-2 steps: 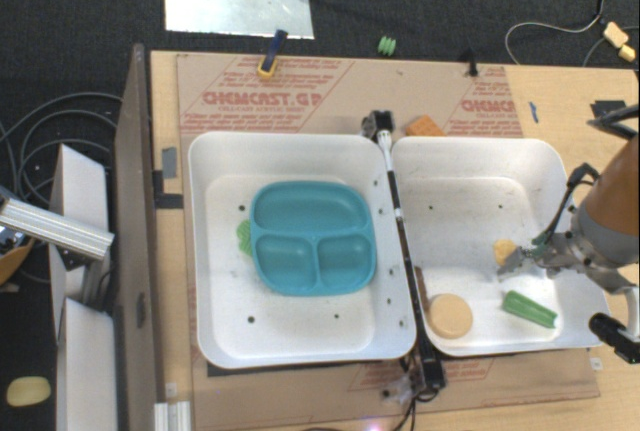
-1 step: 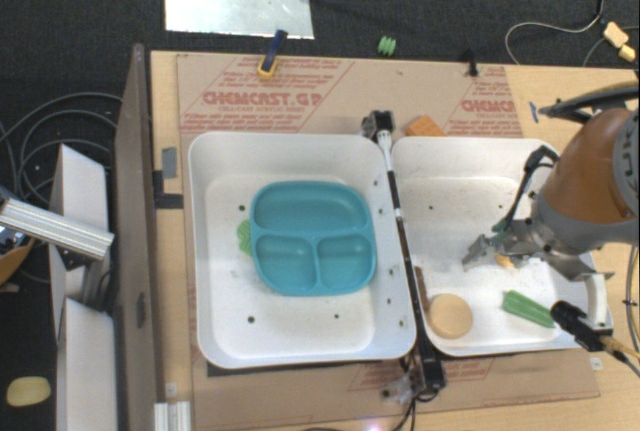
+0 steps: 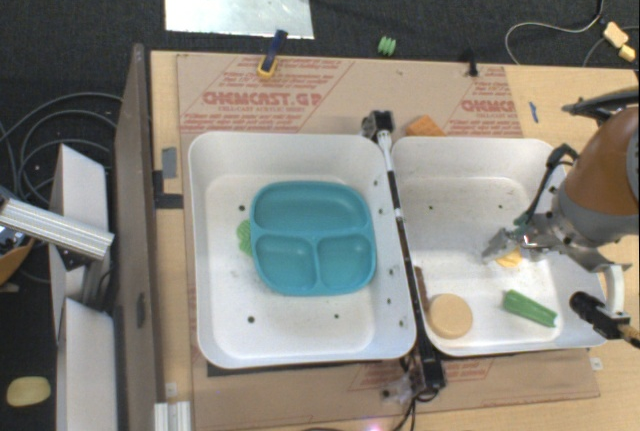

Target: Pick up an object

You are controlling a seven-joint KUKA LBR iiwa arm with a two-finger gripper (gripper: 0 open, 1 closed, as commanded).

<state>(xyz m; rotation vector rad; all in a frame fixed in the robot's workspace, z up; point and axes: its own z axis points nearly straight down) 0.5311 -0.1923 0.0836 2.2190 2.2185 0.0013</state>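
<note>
My gripper [image 3: 508, 245] hangs low over the middle of the right bin [image 3: 470, 169], reaching in from the right. A small yellow piece [image 3: 511, 261] lies directly beneath its tip, partly hidden, and I cannot tell whether it is being touched. A green oblong object [image 3: 528, 308] lies on the bin floor to the lower right of the gripper. Near the bin's front left corner rests a round tan disc [image 3: 450, 315].
The left bin [image 3: 215, 319] holds a teal divided plate [image 3: 313, 237] with a small green thing [image 3: 243, 237] peeking out at its left edge. A black-and-white tool [image 3: 381, 127] lies at the back of the divider. An orange piece [image 3: 425, 127] lies behind the bins.
</note>
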